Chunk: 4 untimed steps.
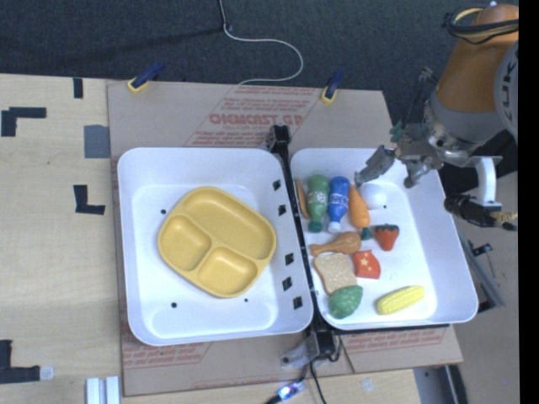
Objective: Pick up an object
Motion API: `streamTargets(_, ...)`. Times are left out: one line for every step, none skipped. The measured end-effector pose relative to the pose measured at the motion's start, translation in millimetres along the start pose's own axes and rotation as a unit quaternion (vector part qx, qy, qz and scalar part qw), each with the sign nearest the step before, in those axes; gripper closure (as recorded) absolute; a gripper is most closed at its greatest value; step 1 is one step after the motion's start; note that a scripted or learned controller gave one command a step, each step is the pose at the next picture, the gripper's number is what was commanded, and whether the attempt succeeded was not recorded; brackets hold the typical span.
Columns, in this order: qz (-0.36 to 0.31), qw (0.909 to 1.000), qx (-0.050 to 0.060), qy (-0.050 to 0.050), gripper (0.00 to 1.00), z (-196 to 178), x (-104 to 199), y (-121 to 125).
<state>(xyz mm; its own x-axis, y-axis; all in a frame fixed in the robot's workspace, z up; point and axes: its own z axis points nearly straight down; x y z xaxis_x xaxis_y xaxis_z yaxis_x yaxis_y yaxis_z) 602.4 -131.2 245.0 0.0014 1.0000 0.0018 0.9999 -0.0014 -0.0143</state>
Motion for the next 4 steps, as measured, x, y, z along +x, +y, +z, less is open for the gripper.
streamTargets(-0.001, 1.0000, -0.006, -0.001, 0.00, -7, 0, 2)
streamTargets(-0.001, 1.0000, -0.003, -0.001, 0.00, 57, -3, 4)
streamTargets(-0.002, 1.0000, -0.004, -0.001, 0.00, 113, -2, 14)
streamTargets(-0.002, 1.0000, -0.006, -0.003, 0.00, 161, -3, 14)
